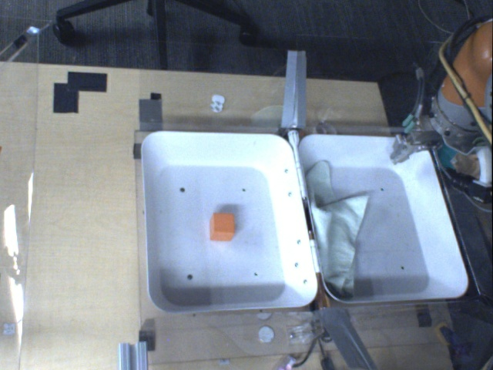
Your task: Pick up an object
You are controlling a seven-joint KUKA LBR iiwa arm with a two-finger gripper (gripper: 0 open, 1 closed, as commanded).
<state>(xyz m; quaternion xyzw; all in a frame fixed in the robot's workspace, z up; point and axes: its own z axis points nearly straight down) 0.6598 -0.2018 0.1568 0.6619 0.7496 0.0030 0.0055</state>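
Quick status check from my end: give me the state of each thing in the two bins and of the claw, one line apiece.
orange block: resting flat on the left bin's floor, near the middle, untouched.
white cloth: crumpled, bunched against the right bin's left wall.
left bin: holds the block.
right bin: holds the cloth.
claw: over the right bin's far right corner, away from both items.

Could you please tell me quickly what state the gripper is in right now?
Gripper: cannot be told; it sits at the far right corner of the right bin, with nothing visibly held.
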